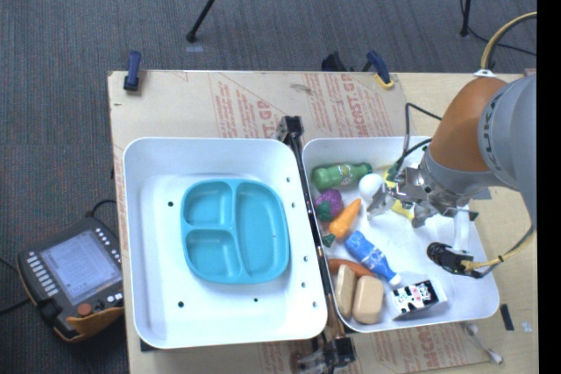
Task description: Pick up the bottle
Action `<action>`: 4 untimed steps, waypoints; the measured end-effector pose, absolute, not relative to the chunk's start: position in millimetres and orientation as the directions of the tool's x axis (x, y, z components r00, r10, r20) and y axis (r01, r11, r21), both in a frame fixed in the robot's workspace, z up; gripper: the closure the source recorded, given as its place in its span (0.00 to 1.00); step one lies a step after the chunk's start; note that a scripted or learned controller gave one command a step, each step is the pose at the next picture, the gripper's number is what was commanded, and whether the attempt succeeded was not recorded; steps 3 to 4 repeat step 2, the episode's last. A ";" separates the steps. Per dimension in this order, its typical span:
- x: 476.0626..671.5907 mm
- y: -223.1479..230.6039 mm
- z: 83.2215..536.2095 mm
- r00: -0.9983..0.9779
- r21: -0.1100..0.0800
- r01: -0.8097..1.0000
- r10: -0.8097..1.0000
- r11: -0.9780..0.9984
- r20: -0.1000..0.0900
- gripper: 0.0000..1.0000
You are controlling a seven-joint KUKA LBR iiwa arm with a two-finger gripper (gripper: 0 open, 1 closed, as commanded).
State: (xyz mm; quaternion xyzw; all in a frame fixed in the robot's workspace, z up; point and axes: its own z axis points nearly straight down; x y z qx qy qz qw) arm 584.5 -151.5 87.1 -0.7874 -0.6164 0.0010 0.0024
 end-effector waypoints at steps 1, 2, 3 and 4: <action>584.7 -152.3 97.4 0.244 -0.006 0.970 0.970 -0.244 0.003 1.00; 556.8 -91.4 234.4 -0.070 0.000 0.998 0.998 0.070 0.001 1.00; 556.8 -91.4 234.4 -0.070 0.000 0.998 0.998 0.070 0.001 1.00; 556.8 -91.4 234.4 -0.070 0.000 0.998 0.998 0.070 0.001 1.00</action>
